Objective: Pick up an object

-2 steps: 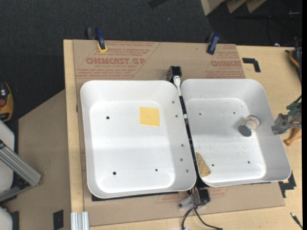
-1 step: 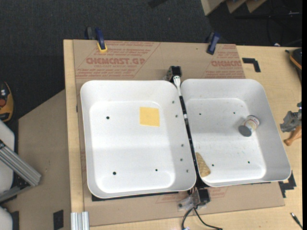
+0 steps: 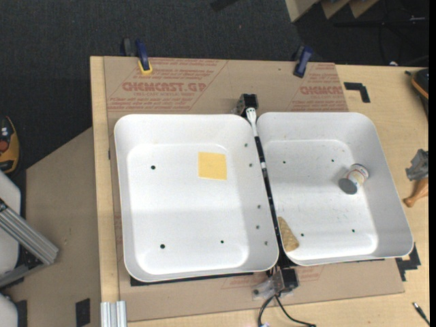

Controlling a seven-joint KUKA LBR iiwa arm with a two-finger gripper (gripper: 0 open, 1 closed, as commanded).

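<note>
A flat yellow square (image 3: 212, 165) lies in the left bin (image 3: 136, 203), toward its back middle. In the right bin (image 3: 381, 230) a small grey and white cylinder (image 3: 353, 178) lies on its side near the right wall. A tan, cork-like piece (image 3: 289, 236) rests against the right bin's front left corner.
The two white bins sit side by side on a cardboard sheet (image 3: 204, 80) held by blue clamps (image 3: 143, 54) at the back. Cables and a connector (image 3: 276, 288) lie at the front between the bins. Small objects (image 3: 417, 176) sit on the bench at the right edge.
</note>
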